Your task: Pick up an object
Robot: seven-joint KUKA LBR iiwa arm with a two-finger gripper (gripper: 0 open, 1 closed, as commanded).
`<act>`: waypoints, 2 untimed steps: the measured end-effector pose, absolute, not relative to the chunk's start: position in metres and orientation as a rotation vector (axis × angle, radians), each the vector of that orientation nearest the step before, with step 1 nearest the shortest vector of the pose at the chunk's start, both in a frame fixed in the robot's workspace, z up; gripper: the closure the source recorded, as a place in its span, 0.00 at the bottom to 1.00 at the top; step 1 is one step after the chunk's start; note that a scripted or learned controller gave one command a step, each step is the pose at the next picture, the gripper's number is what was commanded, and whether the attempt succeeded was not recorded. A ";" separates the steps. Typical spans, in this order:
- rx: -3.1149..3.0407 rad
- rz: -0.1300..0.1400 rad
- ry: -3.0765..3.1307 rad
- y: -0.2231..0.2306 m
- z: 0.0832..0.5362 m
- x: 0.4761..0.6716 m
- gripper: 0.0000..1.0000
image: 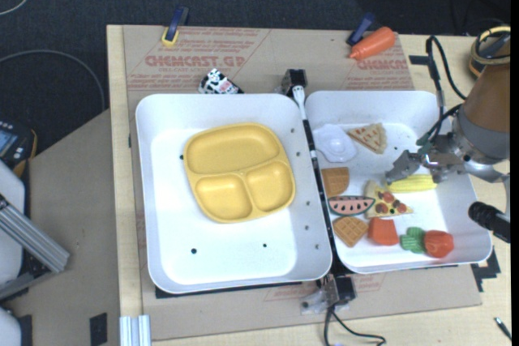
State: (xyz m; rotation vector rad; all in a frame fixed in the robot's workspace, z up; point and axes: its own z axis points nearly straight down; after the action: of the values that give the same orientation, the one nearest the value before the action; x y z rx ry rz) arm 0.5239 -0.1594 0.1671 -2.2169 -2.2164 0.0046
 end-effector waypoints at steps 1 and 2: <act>-2.217 0.004 -2.217 -0.153 0.123 0.523 0.00; -2.220 -0.006 -2.219 -0.152 0.087 0.525 0.00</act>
State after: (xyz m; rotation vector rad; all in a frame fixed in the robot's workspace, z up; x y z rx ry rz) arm 0.5248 -0.1522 0.0866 -2.2202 -2.2195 -0.0062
